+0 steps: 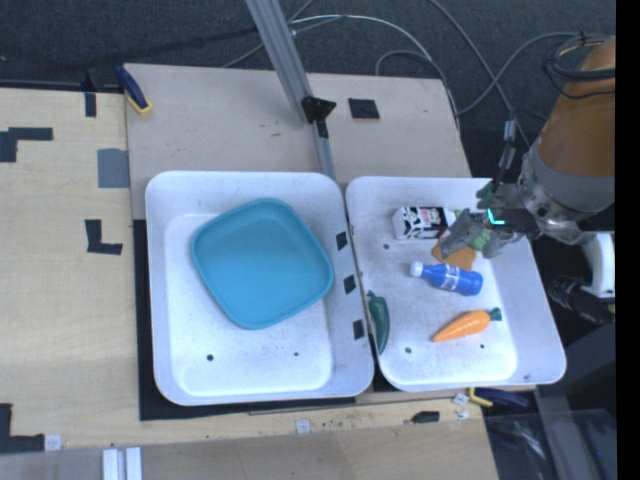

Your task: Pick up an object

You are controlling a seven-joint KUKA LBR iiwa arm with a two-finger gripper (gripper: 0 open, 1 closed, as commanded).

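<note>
Camera view: claw (468,238) state unclear; just below it, blue bottle (447,277) looks light, slick, best gripped mid-body.

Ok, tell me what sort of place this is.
Most likely a robotics lab's pick-and-place test bench: two white bins side by side, toy items like a carrot and a blue bottle, and loose cables behind.

Pale wooden bench (60,268) with black tape marks, dark carpeted floor (120,13) behind.
</note>
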